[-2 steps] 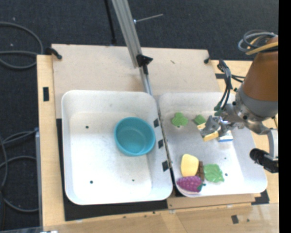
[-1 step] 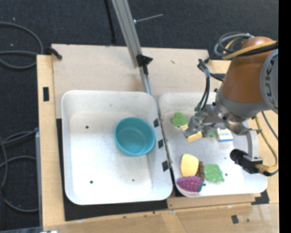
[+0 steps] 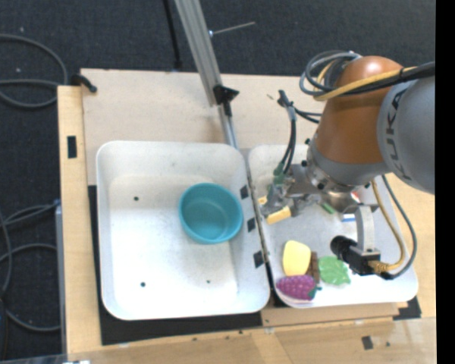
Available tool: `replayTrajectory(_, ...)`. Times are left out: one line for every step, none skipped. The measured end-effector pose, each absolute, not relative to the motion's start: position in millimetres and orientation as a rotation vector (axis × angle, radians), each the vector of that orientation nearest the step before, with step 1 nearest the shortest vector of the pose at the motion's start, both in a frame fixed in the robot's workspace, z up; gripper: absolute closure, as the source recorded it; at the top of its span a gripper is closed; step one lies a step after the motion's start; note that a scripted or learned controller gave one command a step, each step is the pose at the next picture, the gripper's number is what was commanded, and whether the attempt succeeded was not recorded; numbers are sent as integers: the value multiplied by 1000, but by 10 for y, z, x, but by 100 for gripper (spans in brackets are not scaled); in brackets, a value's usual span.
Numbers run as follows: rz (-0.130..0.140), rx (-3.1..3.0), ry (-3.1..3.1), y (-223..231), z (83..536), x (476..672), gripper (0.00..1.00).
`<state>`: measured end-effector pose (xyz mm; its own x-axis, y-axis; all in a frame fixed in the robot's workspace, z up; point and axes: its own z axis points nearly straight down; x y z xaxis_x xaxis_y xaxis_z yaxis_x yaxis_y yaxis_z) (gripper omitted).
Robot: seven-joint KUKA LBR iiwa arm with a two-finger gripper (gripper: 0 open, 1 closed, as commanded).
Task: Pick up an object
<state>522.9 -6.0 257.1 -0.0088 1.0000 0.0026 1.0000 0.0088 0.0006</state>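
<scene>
The arm's orange band [image 3: 355, 120] and grey body cover most of the right bin [image 3: 394, 290], hiding the far wall and much of the floor. The gripper [image 3: 282, 200] is too small and cluttered by cabling to determine finger position. The yellow piece [image 3: 279, 214] below it cannot be identified. A brown item between the yellow block [image 3: 296, 258] and green object [image 3: 334, 271] is mostly hidden. The purple object [image 3: 296, 286] overlaps the bin's near rim.
</scene>
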Motion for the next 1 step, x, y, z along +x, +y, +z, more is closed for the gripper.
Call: replayTrajectory(-4,-2212,-2231,425,2615,5267,100)
